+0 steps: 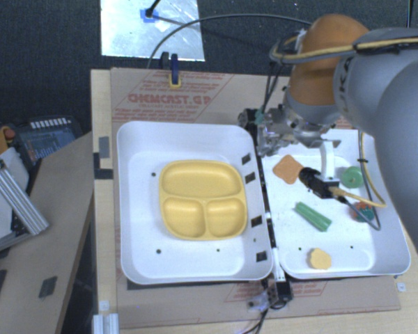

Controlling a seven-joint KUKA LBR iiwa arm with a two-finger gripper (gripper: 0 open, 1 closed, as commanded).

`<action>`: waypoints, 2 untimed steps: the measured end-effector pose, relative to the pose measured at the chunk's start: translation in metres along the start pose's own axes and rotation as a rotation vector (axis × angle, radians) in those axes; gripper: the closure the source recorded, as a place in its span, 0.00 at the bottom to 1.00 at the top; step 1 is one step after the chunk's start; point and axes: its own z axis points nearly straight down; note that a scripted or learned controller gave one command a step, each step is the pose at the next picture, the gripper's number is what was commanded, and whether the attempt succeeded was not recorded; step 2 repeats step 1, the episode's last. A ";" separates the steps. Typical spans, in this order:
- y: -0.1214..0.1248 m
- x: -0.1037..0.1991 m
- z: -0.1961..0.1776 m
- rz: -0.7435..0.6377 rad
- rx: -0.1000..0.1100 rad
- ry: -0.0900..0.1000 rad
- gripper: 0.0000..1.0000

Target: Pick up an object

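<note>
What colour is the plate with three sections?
Yellow: the three-section plastic plate in the left white bin, in the camera view.

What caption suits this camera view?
Arm's hand above right bin of small objects; yellow tray in left bin.

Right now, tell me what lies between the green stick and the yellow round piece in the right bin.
Nothing: in the camera view, bare white bin floor separates the green stick from the yellow round piece; they lie apart.

Overhead slant onto both bins (125, 207)
</note>
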 end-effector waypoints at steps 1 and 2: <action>0.007 0.058 0.003 0.000 0.000 0.000 1.00; 0.007 0.058 0.003 0.000 0.000 0.000 1.00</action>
